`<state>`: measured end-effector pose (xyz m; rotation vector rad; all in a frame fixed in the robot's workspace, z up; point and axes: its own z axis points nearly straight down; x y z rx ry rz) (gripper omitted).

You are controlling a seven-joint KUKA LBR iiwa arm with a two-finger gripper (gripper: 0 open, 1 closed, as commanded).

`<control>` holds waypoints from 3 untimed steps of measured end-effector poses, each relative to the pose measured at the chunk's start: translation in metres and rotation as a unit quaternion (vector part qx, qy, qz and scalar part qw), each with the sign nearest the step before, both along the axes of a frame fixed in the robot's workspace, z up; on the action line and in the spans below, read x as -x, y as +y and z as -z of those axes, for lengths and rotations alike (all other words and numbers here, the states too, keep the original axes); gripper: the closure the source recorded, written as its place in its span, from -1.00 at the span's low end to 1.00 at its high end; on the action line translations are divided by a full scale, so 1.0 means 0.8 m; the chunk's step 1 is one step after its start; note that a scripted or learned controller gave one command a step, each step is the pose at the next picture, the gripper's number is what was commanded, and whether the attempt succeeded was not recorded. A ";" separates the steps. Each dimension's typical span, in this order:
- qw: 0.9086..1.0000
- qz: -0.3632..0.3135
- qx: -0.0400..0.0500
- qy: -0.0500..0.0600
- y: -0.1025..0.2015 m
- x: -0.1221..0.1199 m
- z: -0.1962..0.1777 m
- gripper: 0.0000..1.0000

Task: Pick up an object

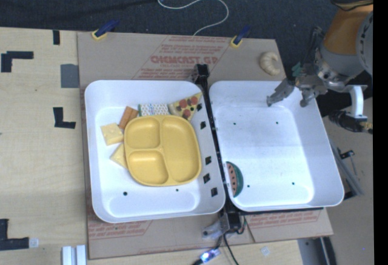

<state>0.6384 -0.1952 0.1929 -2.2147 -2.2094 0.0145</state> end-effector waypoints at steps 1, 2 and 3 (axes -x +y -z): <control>1.000 -0.002 0.001 -0.007 0.001 -0.004 -0.012 -1.00; 1.000 -0.002 0.001 -0.004 0.006 -0.003 0.069 -1.00; 1.000 -0.003 0.002 -0.006 0.007 -0.002 0.136 -1.00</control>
